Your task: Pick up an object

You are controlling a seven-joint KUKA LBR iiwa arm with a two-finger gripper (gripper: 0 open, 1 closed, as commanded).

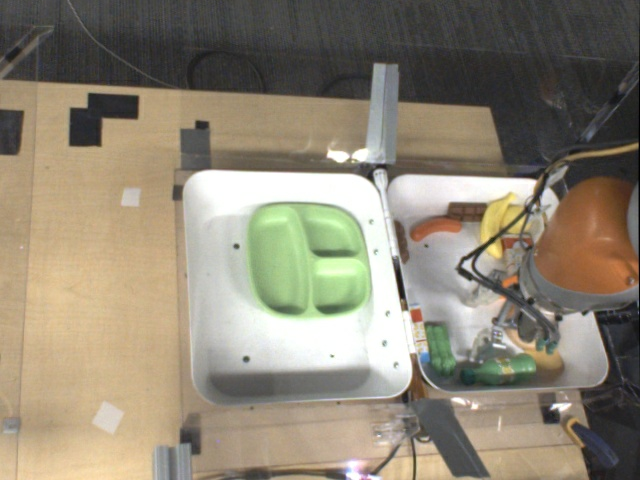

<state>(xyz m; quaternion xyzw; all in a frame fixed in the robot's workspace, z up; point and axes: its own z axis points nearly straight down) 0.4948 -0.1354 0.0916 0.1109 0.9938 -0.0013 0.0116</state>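
My gripper hangs low over the front part of the right bin, under the orange wrist band. Just below it lies a green bottle along the bin's front wall, with a green box to its left and a tan curved piece to its right. Whether the gripper touches any of them is hidden by the wrist. Further back lie an orange-red sausage, a brown bar and a yellow banana.
The left bin holds a green divided plate. A metal post rises behind the divider between the bins. Black cables loop off the wrist over the right bin's middle.
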